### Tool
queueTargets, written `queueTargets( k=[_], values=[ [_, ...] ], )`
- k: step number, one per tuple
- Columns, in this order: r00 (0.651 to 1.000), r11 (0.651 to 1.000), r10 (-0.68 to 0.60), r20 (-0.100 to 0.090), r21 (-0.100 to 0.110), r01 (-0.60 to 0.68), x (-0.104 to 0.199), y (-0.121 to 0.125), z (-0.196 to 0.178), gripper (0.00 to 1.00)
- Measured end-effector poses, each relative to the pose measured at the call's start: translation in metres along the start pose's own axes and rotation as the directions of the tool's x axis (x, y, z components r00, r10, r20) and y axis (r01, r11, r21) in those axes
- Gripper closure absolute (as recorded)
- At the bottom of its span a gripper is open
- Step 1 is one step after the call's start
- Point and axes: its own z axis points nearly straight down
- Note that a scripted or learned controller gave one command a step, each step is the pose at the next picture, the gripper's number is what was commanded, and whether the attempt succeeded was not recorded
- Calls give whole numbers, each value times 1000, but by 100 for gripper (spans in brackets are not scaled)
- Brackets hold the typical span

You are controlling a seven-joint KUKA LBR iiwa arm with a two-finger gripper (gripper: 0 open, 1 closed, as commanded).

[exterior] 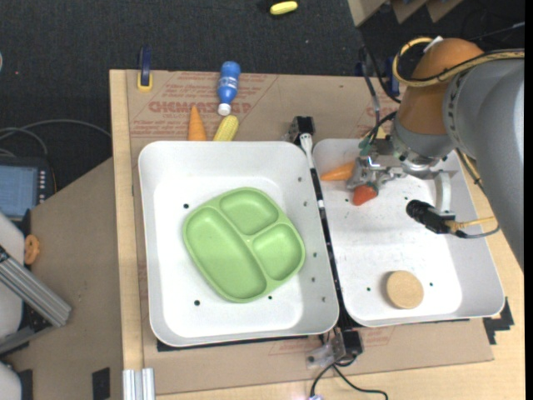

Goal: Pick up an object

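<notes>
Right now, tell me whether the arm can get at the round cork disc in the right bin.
Probably yes. The cork disc lies flat in the right bin with bare floor all around it, and the gripper hangs over that bin's far end.

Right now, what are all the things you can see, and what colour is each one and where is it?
Bins: two, white, side by side on the bench.
Divided plate: one, green, in the left bin.
Round disc: one, tan, near the front of the right bin.
Red object: one, red, back of the right bin, just below the gripper.
Carrot: one, orange, back edge of the right bin.
Bottle: one, blue and white, on the bench behind the left bin.
Second carrot: one, orange, behind the left bin.
Corn: one, yellow, beside it.
Arm: one, grey with an orange band.
Gripper: one, over the right bin's back.
</notes>
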Motion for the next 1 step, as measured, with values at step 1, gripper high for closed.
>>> queueTargets(
  k=[1],
  values=[
    [1000,1000,-2,1,-14,2,67,-25,-107,100]
  ],
)
